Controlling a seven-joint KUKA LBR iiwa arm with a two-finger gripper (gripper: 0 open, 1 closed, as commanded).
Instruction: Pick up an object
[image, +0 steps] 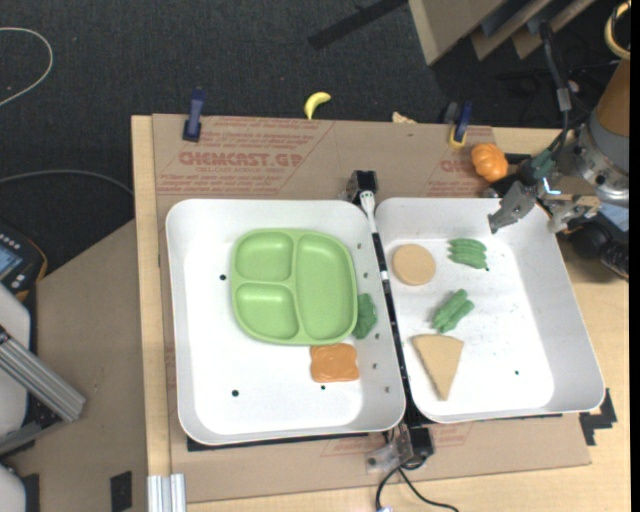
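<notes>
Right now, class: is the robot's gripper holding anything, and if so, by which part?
Nothing is held. The gripper hangs over the top right corner of the right bin with nothing between its fingers; the nearest item, a green leafy piece, lies apart on the bin floor.

The surface (250, 150) is a brown board printed with red lettering, fixed along its far edge by two blue clamps (194, 116), and it rests on a pale wooden top that shows at the near right corner. Behind and to the left lies dark grey carpet (120, 60), crossed by a thin pale cable (40, 45) at the far left, with a cardboard box (480, 25) standing on it at the back. Light falls evenly, with soft shadows.
</notes>
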